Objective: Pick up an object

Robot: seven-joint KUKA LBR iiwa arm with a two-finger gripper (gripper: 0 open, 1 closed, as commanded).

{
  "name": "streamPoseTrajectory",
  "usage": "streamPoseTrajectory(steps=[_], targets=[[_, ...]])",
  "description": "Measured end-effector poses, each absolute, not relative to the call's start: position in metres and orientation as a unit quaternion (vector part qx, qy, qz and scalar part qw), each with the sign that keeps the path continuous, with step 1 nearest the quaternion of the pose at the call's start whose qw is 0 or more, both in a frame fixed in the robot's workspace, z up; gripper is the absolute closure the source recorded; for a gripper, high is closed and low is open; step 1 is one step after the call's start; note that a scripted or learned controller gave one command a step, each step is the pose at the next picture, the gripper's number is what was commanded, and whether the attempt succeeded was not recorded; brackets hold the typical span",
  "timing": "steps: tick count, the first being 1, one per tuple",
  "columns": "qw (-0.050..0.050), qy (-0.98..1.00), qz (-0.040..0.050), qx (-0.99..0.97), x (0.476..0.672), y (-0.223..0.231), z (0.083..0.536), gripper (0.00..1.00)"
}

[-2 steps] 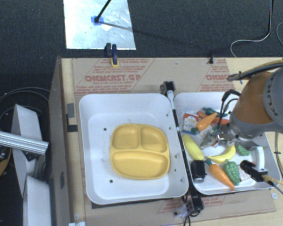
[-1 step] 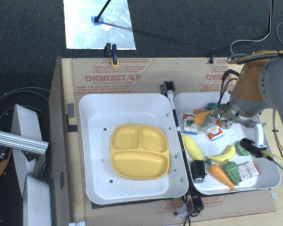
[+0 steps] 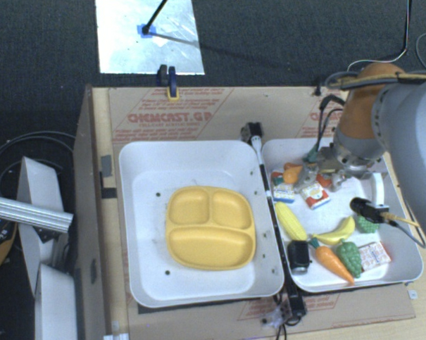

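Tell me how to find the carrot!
Look in the right bin, the one full of toy food. Along its near edge lies the carrot, beside a green vegetable. It is the only long, pointed orange thing there.

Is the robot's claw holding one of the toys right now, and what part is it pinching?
It cannot be told. The gripper is low in the right bin, just above a small red and white carton, but no toy shows between its fingers.
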State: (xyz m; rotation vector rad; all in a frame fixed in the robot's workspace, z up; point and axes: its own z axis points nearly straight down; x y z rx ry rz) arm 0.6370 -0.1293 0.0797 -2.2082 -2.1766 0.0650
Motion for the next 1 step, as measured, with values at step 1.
streamPoseTrajectory(steps=[1], targets=[[0.020, -0.704, 0.0205, -0.710, 0.6376, -0.1288, 0.0899, 1.00]])
